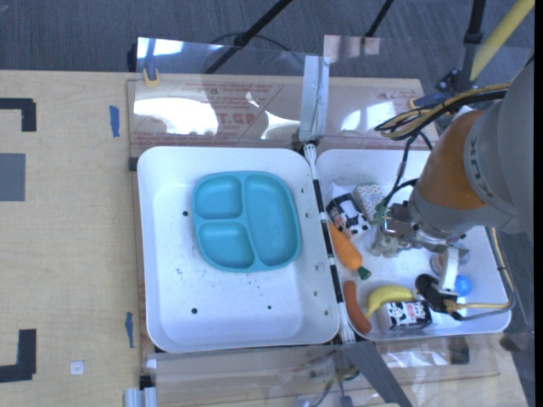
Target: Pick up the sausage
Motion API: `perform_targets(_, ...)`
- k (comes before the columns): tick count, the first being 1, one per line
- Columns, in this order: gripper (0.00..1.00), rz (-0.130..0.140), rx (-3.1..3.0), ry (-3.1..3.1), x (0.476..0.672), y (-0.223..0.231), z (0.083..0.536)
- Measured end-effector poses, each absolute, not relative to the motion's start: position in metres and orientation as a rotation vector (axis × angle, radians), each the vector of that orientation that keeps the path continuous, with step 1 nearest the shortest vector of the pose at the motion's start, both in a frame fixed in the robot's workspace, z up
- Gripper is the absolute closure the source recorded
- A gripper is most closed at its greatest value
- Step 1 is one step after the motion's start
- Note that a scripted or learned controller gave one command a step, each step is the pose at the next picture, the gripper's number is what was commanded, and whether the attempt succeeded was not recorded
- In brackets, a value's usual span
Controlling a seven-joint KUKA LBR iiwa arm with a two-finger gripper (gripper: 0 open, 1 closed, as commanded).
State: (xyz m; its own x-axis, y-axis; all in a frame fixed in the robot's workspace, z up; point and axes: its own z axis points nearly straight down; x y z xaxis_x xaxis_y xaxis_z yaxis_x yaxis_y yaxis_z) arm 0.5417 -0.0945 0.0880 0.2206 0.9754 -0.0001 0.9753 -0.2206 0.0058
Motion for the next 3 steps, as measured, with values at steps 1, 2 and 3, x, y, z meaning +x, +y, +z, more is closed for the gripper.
perform_targets(1, 1.00, -0.001, 2.488, 1.918, 0.576, -0.085, 0.209)
perform_targets(2, 1.00, -0.001, 2.734, 1.546, 0.607, 0.013, 0.201)
perform_targets(3, 1.00, -0.006, 2.655, 1.685, 0.573, 0.130, 0.131)
